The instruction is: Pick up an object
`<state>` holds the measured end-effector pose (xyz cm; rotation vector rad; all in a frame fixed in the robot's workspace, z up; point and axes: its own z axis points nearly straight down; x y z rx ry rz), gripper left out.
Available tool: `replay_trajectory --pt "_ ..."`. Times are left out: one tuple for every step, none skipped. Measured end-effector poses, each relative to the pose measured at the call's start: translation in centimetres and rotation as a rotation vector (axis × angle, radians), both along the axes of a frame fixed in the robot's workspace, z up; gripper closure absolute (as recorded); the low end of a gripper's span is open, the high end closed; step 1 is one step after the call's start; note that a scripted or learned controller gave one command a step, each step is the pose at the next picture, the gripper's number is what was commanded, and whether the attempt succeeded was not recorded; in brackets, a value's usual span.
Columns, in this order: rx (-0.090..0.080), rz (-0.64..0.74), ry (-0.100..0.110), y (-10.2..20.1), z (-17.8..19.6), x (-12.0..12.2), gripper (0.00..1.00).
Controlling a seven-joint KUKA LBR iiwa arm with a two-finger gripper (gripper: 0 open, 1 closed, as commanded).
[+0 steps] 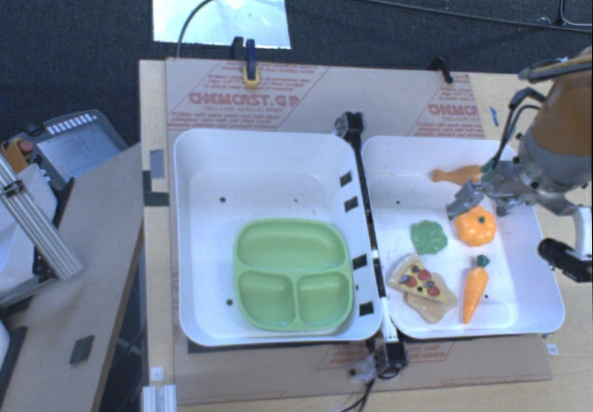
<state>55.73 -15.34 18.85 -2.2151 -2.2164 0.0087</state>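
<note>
The right bin (533,313) holds several toy foods. An orange pumpkin (475,229) lies near its middle, with a green broccoli piece (428,236) to its left. A pizza slice (423,286) and a carrot (473,288) lie nearer the front, and a brown drumstick (458,175) lies toward the back. My gripper (482,204) hangs just above the pumpkin's back edge, open, with one grey finger (460,206) at the pumpkin's upper left. Nothing is between the fingers.
The left bin (199,216) holds a green divided plate (294,273). A black divider (363,225) runs between the bins. The arm (565,137) comes in over the right bin's far right side. Cables cross the dark floor behind the bench.
</note>
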Motion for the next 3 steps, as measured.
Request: replay_trajectory --pt "-0.002 0.002 -0.01 0.0 0.5 0.3 0.0" --pt "-0.001 0.0 -0.008 -0.1 -4.5 -0.7 0.0" --pt "-0.002 0.002 -0.016 0.3 -8.6 -1.2 0.0"
